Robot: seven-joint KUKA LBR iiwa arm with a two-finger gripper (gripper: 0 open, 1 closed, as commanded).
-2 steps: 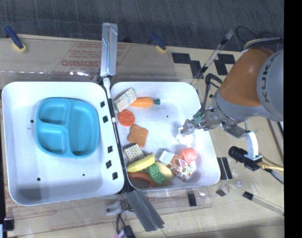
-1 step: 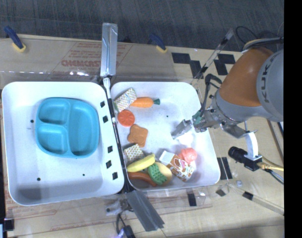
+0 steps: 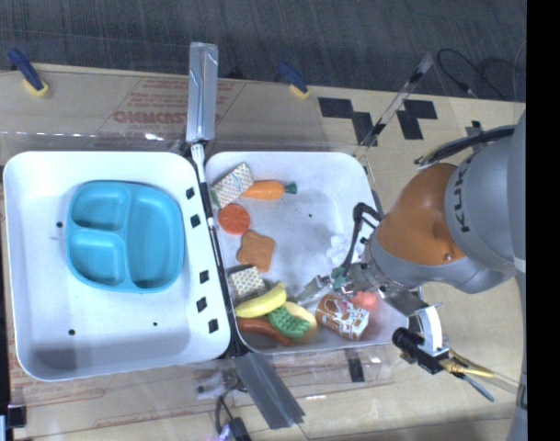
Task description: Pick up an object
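Note:
The right bin (image 3: 307,168) holds several toy foods. Along its left side lie a checkered wafer (image 3: 232,184), an orange carrot (image 3: 264,189), a red round slice (image 3: 234,219), a brown biscuit (image 3: 257,249) and a second wafer (image 3: 246,282). At the front lie a yellow banana (image 3: 261,303), a green piece (image 3: 287,321) on an orange-brown one, a red and white carton (image 3: 344,316) and a pink piece (image 3: 364,299). My gripper (image 3: 327,283) is low in the bin's front right, just above the carton and right of the banana. I see nothing held in it.
The left bin (image 3: 31,246) holds a blue divided plate (image 3: 126,235). A metal divider (image 3: 202,90) and black clips run between the bins. The arm's orange band (image 3: 417,223) hangs over the right bin's right wall.

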